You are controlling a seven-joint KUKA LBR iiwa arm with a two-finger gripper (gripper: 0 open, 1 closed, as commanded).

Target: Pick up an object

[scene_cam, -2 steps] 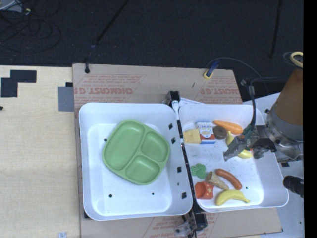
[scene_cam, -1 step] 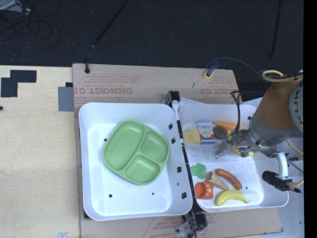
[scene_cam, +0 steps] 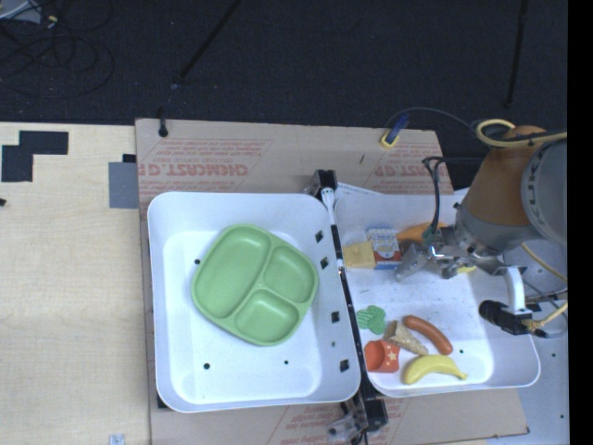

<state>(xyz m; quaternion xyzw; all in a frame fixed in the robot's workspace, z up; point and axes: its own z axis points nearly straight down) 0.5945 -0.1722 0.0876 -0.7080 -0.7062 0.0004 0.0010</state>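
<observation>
My gripper [scene_cam: 432, 260] hangs low over the back of the right bin [scene_cam: 482, 360], reaching in from the right below the orange-banded wrist. Just left of it are a small white carton with a red and blue label [scene_cam: 383, 242] and a pale yellow block [scene_cam: 359, 255]. An orange piece [scene_cam: 416, 233] peeks out behind it. Toward the front lie a green leafy toy [scene_cam: 372, 318], a red tomato [scene_cam: 379, 356], a brown sausage [scene_cam: 427, 333], a tan wedge [scene_cam: 406, 342] and a yellow banana [scene_cam: 434, 369]. I see nothing held.
The left bin [scene_cam: 176, 341] holds a green divided plate [scene_cam: 255, 284]. A black divider rail [scene_cam: 338, 276] separates the bins. Cables and a black fitting [scene_cam: 505, 316] hang by the right bin's right rim. Cardboard [scene_cam: 241, 160] lies under both bins.
</observation>
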